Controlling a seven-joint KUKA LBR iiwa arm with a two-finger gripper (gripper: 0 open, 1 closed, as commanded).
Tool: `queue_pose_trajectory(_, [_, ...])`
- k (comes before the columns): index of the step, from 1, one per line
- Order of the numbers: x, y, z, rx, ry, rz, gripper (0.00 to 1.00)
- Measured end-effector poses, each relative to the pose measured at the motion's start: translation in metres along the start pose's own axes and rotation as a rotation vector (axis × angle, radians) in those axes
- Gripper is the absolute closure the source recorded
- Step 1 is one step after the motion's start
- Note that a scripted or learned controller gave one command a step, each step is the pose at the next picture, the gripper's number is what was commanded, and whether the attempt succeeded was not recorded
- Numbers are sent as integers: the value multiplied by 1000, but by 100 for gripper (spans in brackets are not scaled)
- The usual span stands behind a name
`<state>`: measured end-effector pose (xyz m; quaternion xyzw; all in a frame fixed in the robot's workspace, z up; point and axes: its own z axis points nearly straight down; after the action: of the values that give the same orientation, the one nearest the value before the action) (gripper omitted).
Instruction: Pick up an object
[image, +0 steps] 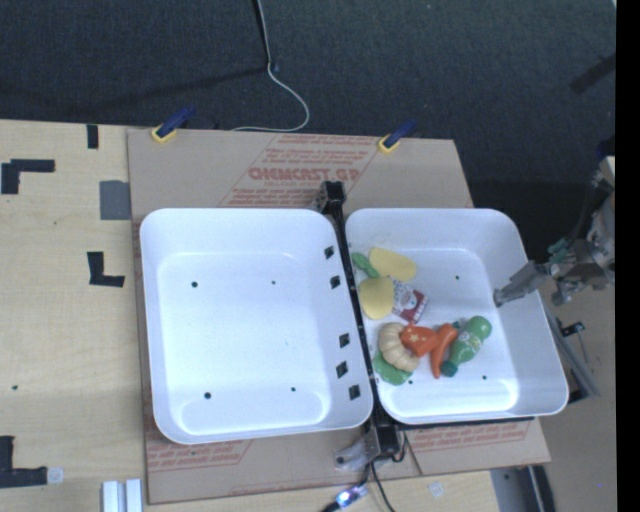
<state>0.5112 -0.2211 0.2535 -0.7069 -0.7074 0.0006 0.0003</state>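
Orange plastic toy carrot (437, 345), lower right of frame in right white bin (500, 228): likely light, stiff, slick; best taken mid-body. Gripper (510, 288) at bin's right rim, finger state indeterminable.

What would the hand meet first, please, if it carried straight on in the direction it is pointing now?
Probably the bare floor of the right bin: the hand points leftward and slightly downward over its right rim. Beyond that lies the toy pile, likely the red-and-white packet first, though depth is unclear.
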Motion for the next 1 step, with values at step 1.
queue_pose_trajectory(1, [29, -30, 176, 5, 2, 0, 0])
